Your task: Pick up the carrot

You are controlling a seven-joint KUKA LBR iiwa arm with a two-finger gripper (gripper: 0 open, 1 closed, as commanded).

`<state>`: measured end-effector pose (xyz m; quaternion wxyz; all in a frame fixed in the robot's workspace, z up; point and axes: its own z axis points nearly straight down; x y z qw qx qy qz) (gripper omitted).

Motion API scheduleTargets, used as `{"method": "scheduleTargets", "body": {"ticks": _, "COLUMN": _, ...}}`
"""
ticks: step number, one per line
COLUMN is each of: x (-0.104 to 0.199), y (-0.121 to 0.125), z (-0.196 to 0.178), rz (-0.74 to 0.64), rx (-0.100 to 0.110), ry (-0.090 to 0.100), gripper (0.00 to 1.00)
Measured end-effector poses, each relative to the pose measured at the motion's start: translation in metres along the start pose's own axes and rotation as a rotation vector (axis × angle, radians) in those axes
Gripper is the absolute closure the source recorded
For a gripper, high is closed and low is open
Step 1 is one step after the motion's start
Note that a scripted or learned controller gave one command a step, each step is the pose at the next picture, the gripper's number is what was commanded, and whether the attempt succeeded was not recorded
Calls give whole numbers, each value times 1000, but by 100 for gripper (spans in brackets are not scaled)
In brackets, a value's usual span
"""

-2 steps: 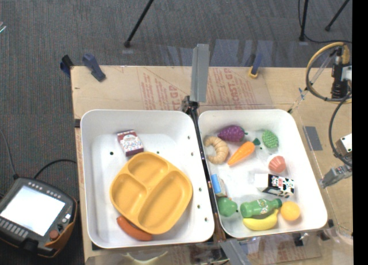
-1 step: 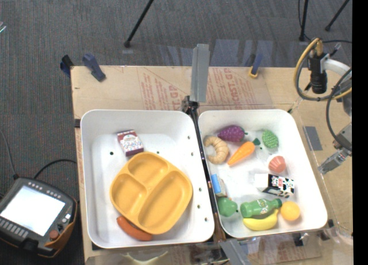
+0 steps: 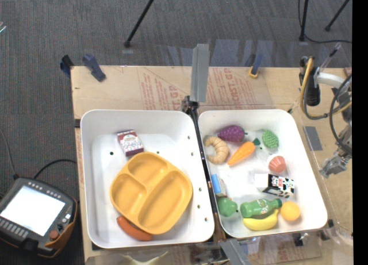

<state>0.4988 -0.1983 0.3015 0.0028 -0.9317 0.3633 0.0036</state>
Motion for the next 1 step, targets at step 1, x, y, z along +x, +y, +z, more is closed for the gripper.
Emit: {"method": "scheduleTargets", "body": {"ticks": 1, "x": 18, "y": -9, "z": -17, "rz": -324, "rx": 1, "ry": 3, "gripper": 100}}
